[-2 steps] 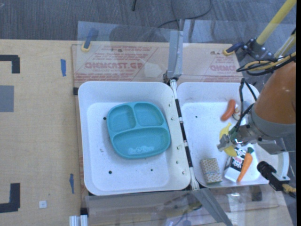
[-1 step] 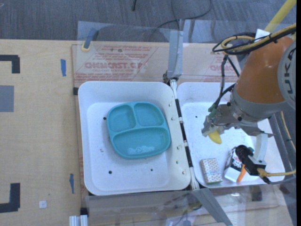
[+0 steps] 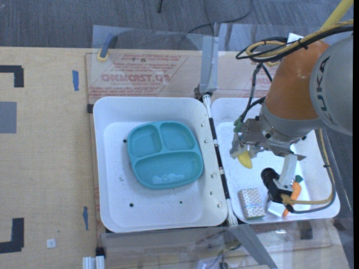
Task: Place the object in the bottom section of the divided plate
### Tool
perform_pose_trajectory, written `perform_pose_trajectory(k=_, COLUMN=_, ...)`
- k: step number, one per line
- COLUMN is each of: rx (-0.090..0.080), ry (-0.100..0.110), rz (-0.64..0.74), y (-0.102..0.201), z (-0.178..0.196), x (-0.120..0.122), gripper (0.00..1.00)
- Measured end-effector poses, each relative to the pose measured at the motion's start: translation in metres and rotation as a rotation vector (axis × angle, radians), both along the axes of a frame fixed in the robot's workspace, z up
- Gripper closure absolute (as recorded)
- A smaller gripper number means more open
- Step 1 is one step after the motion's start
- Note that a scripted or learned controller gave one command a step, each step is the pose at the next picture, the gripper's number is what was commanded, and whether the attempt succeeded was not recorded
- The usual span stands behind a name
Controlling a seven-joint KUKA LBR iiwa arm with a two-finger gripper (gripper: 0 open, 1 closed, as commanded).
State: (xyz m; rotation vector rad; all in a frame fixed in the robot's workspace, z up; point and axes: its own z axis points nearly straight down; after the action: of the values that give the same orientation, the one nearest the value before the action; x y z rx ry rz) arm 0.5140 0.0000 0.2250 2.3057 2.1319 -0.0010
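Yellow object (image 3: 245,160) sits under the gripper (image 3: 243,150), jaws' state untellable, teal divided plate (image 3: 165,153) lying well left.

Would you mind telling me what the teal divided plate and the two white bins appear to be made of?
The teal divided plate looks like moulded plastic, smooth and matte, with rounded ridges. The two shallow white bins seem to be plastic too, given rounded corners and a faint sheen.
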Motion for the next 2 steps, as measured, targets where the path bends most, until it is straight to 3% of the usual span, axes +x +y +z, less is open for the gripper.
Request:
perform_pose_trajectory(k=1, rx=0.0, ry=0.001, rz=0.125, y=0.08, z=0.041, x=-0.035, gripper=1.0)
perform_pose_trajectory(k=2, rx=0.0, ry=0.0, rz=0.107, y=0.12, z=0.051, x=-0.035, gripper=1.0)
